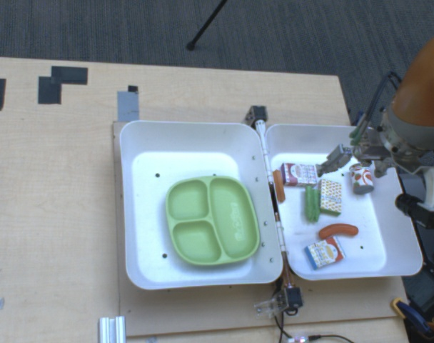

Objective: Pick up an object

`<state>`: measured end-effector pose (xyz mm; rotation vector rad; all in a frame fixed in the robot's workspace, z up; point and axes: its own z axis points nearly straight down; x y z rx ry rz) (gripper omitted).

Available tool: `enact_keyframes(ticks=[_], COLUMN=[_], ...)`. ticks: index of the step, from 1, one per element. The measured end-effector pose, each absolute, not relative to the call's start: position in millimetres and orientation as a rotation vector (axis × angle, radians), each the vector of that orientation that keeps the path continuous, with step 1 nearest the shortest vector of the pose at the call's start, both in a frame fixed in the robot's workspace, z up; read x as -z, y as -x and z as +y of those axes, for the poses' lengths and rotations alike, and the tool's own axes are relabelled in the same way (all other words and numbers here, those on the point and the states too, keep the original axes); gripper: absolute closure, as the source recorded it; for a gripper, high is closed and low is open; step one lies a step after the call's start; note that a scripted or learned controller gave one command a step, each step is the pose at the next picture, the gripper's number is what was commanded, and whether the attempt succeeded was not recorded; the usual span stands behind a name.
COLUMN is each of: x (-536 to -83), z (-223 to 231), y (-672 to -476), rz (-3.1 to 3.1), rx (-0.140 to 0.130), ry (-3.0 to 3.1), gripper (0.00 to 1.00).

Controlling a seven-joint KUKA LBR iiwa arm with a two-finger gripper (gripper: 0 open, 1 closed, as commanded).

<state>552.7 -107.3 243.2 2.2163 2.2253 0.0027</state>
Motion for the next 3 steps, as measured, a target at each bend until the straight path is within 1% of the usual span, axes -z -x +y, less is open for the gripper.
enact_keyframes(ticks=[1,2,3], x=[-107,-85,-97], z=[-118,-115,-115], y=[-552.7,-488.6,-491.4], rz=[2.224,2.221,2.216], rx=[0.000,-0.004,-0.011], ry=[-2.220,-2.218,-2.212], gripper=[0.00,0.00,1.00])
